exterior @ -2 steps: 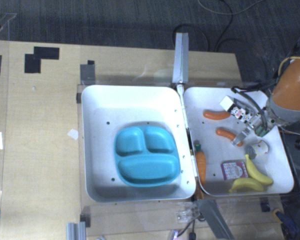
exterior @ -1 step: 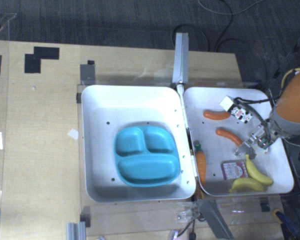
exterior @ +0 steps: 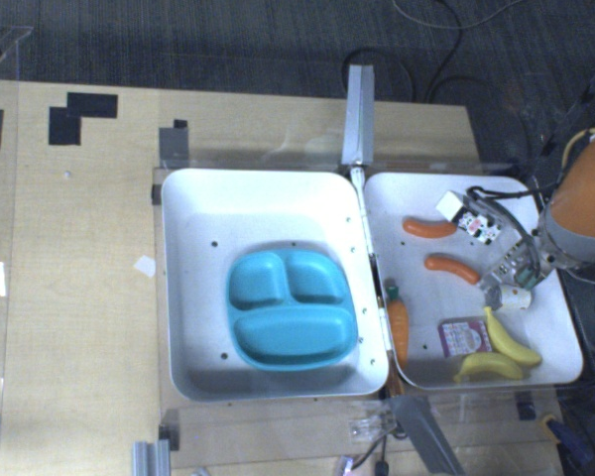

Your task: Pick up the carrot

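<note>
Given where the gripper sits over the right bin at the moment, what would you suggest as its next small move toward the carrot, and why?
Probably a shift toward the bin's left wall. The gripper hangs near the right bin's right side, above the bananas, while the carrot lies against the divider, past the purple packet. It should line up over the carrot before descending.

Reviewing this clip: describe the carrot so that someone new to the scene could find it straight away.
Start at the right bin, the one without the blue tray. Along its left wall, near the divider between the bins, the carrot lies lengthwise, orange with a small green top at its far end. Unlike the two orange-red sausages lying across the bin's middle, it hugs the wall and has that green tip.
</note>
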`<action>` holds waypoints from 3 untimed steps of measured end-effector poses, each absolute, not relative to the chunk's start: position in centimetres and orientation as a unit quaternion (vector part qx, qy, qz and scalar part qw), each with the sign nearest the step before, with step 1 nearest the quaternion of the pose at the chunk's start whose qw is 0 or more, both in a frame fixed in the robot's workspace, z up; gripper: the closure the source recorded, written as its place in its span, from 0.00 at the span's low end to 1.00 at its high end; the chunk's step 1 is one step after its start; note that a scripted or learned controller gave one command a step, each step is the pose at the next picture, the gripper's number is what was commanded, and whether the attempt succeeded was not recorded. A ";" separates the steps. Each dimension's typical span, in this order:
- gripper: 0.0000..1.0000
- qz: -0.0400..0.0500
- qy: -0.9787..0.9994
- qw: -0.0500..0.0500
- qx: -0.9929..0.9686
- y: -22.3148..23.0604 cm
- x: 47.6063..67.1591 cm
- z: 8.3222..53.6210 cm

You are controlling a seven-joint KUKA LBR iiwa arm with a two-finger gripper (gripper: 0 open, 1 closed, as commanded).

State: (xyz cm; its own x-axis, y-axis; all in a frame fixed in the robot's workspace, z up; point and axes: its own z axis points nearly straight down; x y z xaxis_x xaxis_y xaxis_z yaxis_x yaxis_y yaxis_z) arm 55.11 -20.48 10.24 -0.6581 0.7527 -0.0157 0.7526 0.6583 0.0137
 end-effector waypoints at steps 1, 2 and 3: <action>1.00 0.001 0.835 0.004 0.551 -17.6 63.0 16.9; 0.00 0.001 0.835 0.004 0.551 -17.5 63.0 16.8; 0.00 0.001 0.844 0.005 0.536 -20.5 66.4 13.9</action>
